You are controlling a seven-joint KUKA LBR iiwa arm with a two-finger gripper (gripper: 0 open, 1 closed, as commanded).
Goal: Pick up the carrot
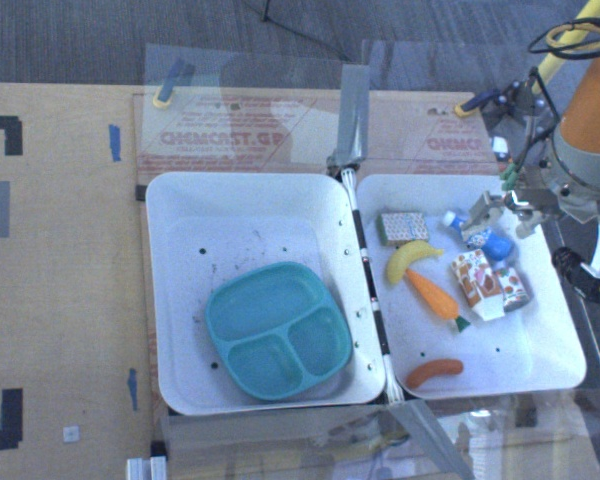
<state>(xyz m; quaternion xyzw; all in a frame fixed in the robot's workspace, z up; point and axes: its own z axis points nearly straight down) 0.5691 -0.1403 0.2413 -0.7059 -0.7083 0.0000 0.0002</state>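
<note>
The carrot (433,295) is orange with a small green end and lies slantwise in the middle of the right bin (560,363). It sits just below a yellow banana (411,259) and left of a red-and-white carton (488,284). My gripper (502,218) hangs over the bin's upper right part, up and to the right of the carrot and well apart from it. Its fingers stand open with nothing between them. A blue object (492,244) lies just beneath it.
A green-edged box (404,227) lies at the right bin's upper left and an orange-red sausage (434,372) near its front edge. The left bin (180,208) holds a teal divided plate (278,329). Cables and the arm's body crowd the upper right.
</note>
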